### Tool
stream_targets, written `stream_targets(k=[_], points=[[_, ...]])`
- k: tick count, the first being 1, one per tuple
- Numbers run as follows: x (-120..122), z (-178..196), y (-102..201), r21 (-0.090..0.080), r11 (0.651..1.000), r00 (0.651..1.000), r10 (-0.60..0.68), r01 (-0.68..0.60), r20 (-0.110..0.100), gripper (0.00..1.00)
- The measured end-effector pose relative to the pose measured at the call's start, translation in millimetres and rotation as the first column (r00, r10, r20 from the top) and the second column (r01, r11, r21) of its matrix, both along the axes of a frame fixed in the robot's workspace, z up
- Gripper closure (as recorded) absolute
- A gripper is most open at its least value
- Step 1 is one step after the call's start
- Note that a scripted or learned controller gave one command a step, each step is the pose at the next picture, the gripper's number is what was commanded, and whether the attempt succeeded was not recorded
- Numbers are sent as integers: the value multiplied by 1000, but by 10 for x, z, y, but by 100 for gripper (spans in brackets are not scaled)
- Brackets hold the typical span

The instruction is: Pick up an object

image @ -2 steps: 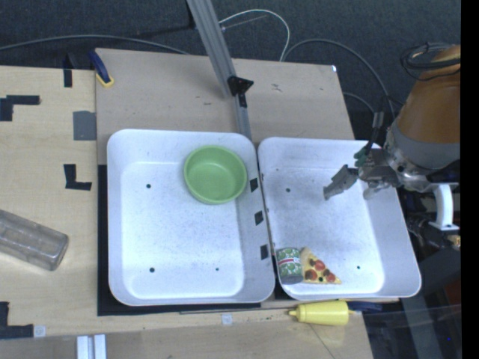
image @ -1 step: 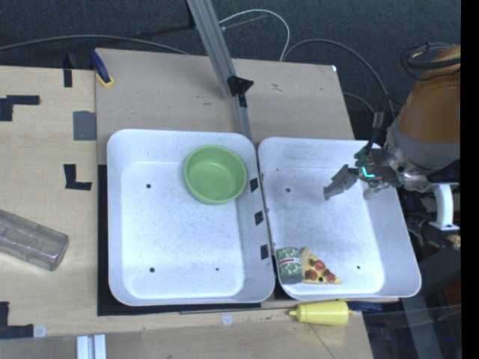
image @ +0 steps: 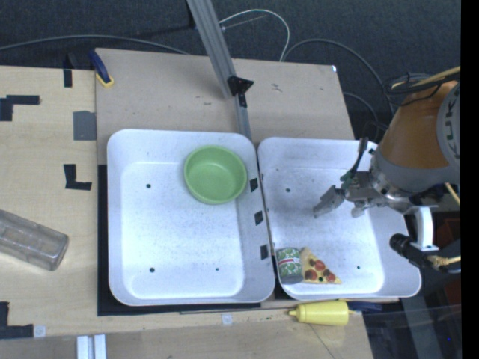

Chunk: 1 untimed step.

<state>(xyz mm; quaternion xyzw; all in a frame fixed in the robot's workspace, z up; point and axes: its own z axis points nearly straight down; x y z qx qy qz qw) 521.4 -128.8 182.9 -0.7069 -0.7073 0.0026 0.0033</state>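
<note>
Gripper (image: 340,203) hovers over right bin (image: 299,155), jaws spread, nothing between them. Pizza slice (image: 318,268) and packet (image: 289,265) lie at bin's near edge, untouched. Pick not yet begun.

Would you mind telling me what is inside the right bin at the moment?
The right bin holds a small packet beside a pizza-slice toy at its near edge. The gripper hangs over it; the floor beneath the arm is hidden.

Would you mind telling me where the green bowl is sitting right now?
The green bowl sits in the left bin, in its upper right corner beside the divide with the right bin, well away from the hand.
</note>
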Motion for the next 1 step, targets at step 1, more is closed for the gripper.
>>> stream_targets(k=[1], points=[[0, -442, -21, 0, 1000, 1000, 0, 0, 1, 0]])
